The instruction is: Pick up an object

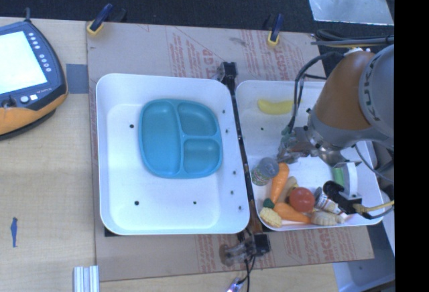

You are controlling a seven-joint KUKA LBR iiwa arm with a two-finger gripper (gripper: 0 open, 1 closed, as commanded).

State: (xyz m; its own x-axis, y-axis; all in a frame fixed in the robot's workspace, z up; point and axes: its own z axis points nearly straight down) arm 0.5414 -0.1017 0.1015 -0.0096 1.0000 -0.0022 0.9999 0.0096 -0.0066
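The right bin (pixel 249 124) holds toy food. A yellow banana (pixel 275 106) lies near its far wall. An orange carrot (pixel 279 181) lies in the middle, with a grey round piece (pixel 266 168) beside it on the left. A red tomato (pixel 301 199), a second carrot (pixel 292 213), a corn cob (pixel 271 217) and a pale piece (pixel 326 218) are heaped at the near wall. My gripper (pixel 293 148) hangs low in this bin, just above the top end of the first carrot. Nothing visible is held in it.
The left bin (pixel 114 170) carries a blue divided plate (pixel 181 138). A green-and-white item (pixel 343 175) lies under the arm (pixel 345 100) at the right bin's right side. A tablet (pixel 23 73) sits on the bench at far left. Clamps (pixel 100 19) hold the board's far edge.
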